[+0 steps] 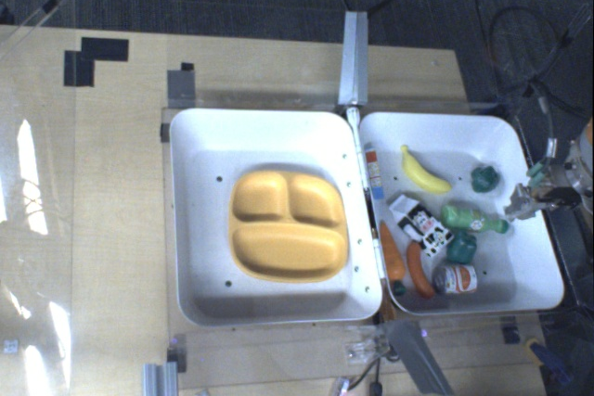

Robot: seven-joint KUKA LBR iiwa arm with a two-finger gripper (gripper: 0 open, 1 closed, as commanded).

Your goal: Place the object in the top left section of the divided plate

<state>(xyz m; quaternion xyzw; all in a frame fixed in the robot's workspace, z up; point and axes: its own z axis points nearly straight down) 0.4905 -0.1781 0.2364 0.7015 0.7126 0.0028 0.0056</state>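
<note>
Gripper [527, 199] sits at the right edge of the right bin [529, 287], low over the floor of the bin; can't tell from this angle what state it's in, and nothing visibly held. The task doesn't name the object, so my guess is the nearest one: the green bottle [473, 219] lying on its side just left of the gripper, its right end touching or nearly touching the tip (can't separate the two at this resolution). Other candidates sit close by: banana [424, 172] farther left and far, dark green piece [484, 178] just beyond the bottle, teal piece [461, 247] and can [455, 278] nearer, black-and-white box [418, 223] to the left, carrot [393, 257] and sausage [419, 270] along the near-left wall. Target is the yellow divided plate [289, 223] in the middle of the left bin [200, 292], well apart from the arm; the far-left section [259, 197] has nothing in it. To do the pick well: centre over the bottle's body, close across its short axis, since a round bottle will likely roll if nudged end-on. Crowding from the teal piece is the main risk. Then lift clear of the divider between the bins before traversing left.
</note>
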